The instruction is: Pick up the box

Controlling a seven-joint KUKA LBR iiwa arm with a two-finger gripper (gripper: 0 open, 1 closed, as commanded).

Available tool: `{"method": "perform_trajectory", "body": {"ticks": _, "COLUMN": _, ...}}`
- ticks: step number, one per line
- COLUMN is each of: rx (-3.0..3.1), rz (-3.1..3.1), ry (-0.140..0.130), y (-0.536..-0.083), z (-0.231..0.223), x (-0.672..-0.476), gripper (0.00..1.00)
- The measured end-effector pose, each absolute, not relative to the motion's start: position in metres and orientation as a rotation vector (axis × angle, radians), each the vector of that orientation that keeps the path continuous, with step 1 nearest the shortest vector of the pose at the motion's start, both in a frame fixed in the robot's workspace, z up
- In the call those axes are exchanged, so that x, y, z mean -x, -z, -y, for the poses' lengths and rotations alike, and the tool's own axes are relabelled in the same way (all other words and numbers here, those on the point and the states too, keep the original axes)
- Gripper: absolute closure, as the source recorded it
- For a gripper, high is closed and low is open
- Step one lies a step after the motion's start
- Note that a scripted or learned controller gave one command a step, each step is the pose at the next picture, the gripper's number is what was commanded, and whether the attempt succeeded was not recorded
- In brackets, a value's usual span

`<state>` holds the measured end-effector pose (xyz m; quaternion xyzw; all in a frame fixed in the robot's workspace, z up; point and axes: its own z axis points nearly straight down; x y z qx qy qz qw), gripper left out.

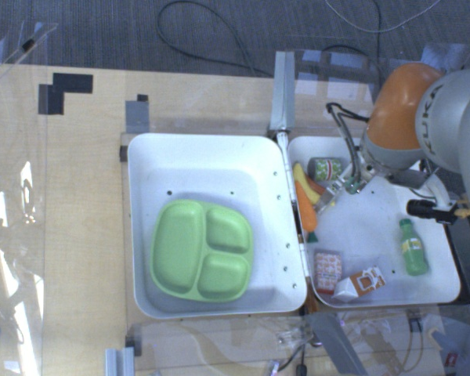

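The box [327,270] was left ungrasped at the right bin's [442,292] near edge, beside a small carton [363,282], while the gripper [349,182] was poised near the can [325,168], its finger state not discernible.

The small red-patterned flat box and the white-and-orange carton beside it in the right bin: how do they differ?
The small red-patterned flat box is a squarish rectangle lying flat; the white-and-orange carton is longer, lies tipped on its side at a slant and looks crumpled. The box sits nearer the wall between the bins, the carton further right. Both lie at the front of the right white bin, close together.
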<state>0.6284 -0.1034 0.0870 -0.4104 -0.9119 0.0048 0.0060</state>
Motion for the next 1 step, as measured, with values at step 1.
{"method": "perform_trajectory", "body": {"ticks": 1, "rx": 1.165, "rz": 2.904, "ry": -0.011, "y": -0.0868, "z": 0.1232, "x": -0.6606, "gripper": 0.0}}
